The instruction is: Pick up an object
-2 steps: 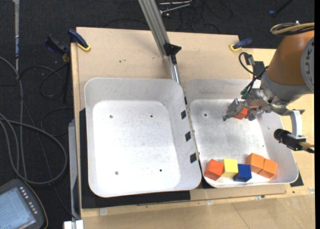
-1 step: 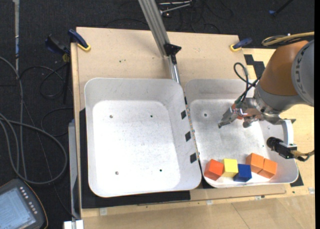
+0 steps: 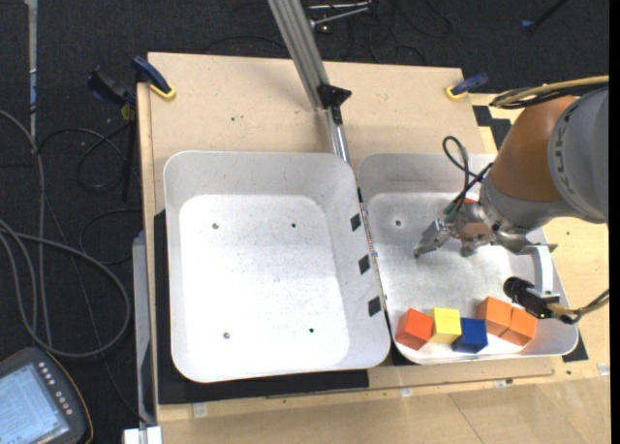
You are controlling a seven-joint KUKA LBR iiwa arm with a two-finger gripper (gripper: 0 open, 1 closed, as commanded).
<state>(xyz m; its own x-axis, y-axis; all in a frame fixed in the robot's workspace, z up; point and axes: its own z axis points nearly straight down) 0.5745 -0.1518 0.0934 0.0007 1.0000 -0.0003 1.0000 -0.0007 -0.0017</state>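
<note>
Blocks — three orange (image 3: 416, 327), one yellow (image 3: 447, 322), one blue (image 3: 472, 335).

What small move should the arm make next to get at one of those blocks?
Probably shift the gripper toward the near edge of the right bin and lower it. It hangs over bare bin floor, while the orange block, yellow block and blue block sit clustered along that edge. The orange block looks most exposed.

You are looking at two white bins, left bin (image 3: 257, 258) and right bin (image 3: 407, 205), both finely dark-speckled, on a tan table (image 3: 387, 103). Blocks: red-orange block (image 3: 416, 328), yellow block (image 3: 446, 322), blue block (image 3: 472, 334), two orange blocks (image 3: 509, 319). Arm (image 3: 557, 156): grey with orange band.
</note>
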